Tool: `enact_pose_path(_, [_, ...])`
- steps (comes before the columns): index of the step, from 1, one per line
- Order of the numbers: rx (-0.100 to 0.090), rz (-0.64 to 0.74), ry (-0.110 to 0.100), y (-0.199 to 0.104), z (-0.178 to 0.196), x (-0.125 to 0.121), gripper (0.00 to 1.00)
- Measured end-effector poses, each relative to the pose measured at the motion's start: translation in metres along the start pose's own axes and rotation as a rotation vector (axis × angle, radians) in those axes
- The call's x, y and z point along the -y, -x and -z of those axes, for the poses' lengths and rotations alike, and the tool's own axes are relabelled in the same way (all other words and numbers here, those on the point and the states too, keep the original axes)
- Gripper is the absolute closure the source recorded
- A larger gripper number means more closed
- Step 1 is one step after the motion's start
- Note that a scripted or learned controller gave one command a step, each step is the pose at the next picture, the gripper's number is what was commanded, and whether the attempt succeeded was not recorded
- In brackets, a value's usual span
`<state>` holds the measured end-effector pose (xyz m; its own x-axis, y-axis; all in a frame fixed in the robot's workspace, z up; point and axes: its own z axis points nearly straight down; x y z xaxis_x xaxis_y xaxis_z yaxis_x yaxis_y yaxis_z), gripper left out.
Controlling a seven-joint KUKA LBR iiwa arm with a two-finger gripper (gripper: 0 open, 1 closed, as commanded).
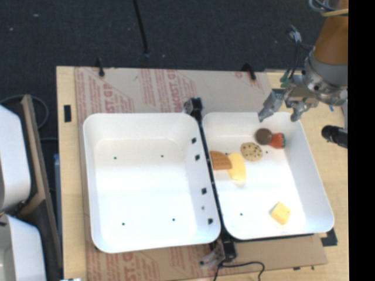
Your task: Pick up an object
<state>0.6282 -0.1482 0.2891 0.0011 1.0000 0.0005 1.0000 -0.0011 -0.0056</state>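
Grey arm with orange band enters from upper right, wrist angled down and toward the far right corner of the right-hand shallow white bin. Cables loop off the top of the arm.

Two-finger claw hangs over the far rim of that bin. Fingers spread wide: one grey finger slants down-left, tip over the bin's back edge; the other, shorter in this view, sits to its right near the bin's far right corner. Nothing between them. No contact with any object visible; whether the tips touch the bin rim cannot be told.

Contents of right bin:
- Small dark brown round piece, just below the left fingertip, apart from it.
- Red-orange chunk with a green bit, touching or just beside the brown piece on its right.
- Tan round cookie with dark specks, just below-left of the brown piece.
- Pale yellow block, beside the cookie, lower left.
- Orange-brown flat slab, touching the yellow block's left side, near the divider between bins.
- Yellow cube, alone near the front right of the bin, well apart from the rest.

Left-hand shallow white bin lies alongside, rims meeting at a line of black clips. Both rest on a cardboard sheet with red print over a light wooden bench.
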Motion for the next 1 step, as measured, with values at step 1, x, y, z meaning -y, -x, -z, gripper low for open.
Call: enact_pose_path(1, [0.001,0.001,0.007,-0.0002,0.0038,-0.0009,0.00])
